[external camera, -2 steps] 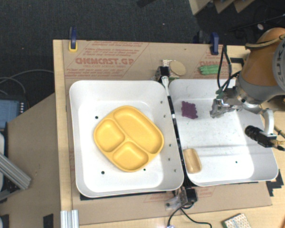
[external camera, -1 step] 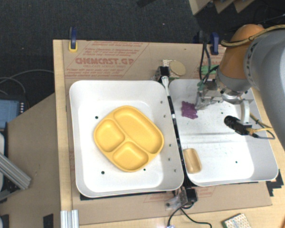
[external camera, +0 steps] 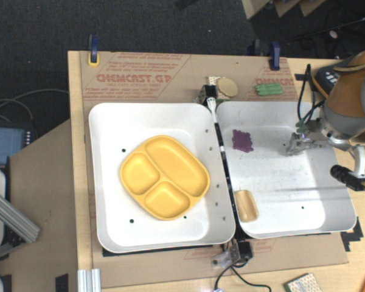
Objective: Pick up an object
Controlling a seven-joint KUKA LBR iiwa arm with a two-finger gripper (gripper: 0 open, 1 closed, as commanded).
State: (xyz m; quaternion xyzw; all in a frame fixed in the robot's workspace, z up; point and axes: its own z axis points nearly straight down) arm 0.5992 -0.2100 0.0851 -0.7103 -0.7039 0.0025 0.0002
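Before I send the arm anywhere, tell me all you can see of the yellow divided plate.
The yellow divided plate lies flat, open side up, in the left bin, near its middle and turned at a slant. It looks like smooth moulded plastic with rounded corners and three compartments, one large and two smaller. Nothing lies in it, and it touches only the bin floor.

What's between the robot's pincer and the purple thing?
Nothing: in the camera view, only bare white bin floor lies between the pincer and the purple thing.

The arm [external camera: 348,102] is cut off at the right edge.
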